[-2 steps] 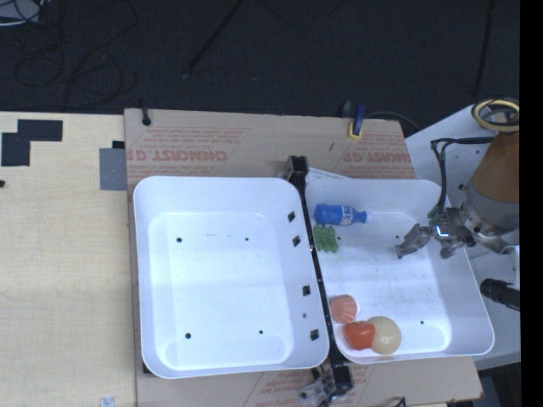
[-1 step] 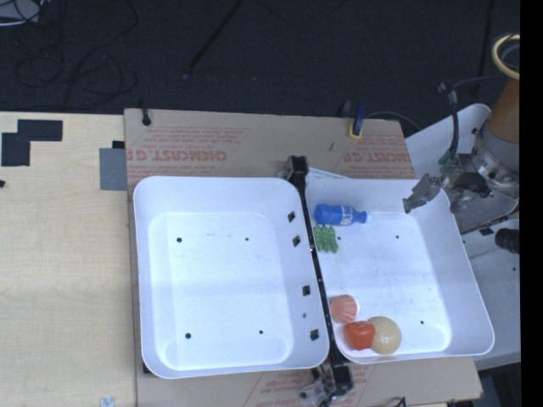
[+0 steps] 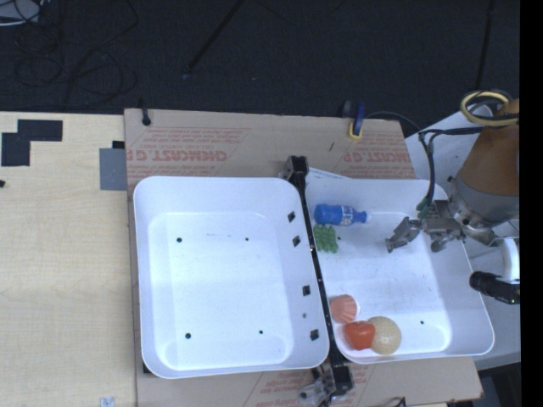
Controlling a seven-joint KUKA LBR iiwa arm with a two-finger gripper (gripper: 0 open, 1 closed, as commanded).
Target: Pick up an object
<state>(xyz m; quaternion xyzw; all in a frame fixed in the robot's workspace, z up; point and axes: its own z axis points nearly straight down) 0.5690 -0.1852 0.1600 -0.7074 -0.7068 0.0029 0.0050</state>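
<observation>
In the right bin (image 3: 458, 333), a small blue bottle (image 3: 339, 215) lies on its side at the far left corner. Just in front of it sits a green knobbly toy (image 3: 326, 241). At the bin's front left, a pink ball (image 3: 343, 308), a red fruit-like piece (image 3: 359, 335) and a pale yellow ball (image 3: 385, 334) are clustered together. My gripper (image 3: 417, 239) hangs over the far right part of this bin, right of the bottle, with its two fingers spread apart and nothing between them.
The left bin (image 3: 170, 359) lies beside the right one, and a black divider strip (image 3: 310, 253) runs between them. Both bins rest on a cardboard sheet (image 3: 221, 147). A black cylinder (image 3: 496, 287) juts in at the right edge.
</observation>
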